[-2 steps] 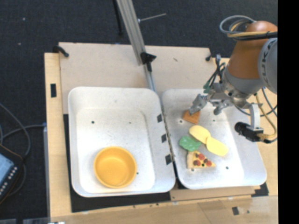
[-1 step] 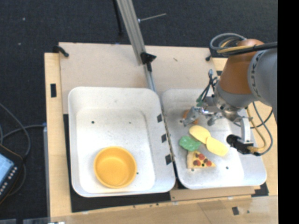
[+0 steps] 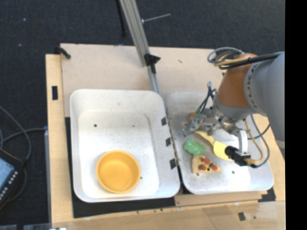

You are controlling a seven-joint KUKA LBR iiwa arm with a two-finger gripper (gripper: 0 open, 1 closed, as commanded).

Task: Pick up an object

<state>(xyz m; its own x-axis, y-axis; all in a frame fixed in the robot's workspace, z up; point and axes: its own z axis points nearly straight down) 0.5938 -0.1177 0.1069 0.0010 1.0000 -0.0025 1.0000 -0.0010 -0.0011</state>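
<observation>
Gripper (image 3: 195,124): low in the right bin (image 3: 259,178), fingers too tangled with cables and shadow to tell whether open or closed. Green object (image 3: 194,147): just below the fingers. Yellow banana-like piece (image 3: 214,146): beside them to the right. Pizza slice toy (image 3: 204,164): further below. Yellow bowl (image 3: 118,171): left bin (image 3: 91,104), well apart.

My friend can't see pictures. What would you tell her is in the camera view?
A grey robot arm with an orange band reaches from the right, its gripper low over the right white bin, which holds a green toy, a yellow banana-like toy and a toy pizza slice. The left white bin holds a yellow bowl.
</observation>
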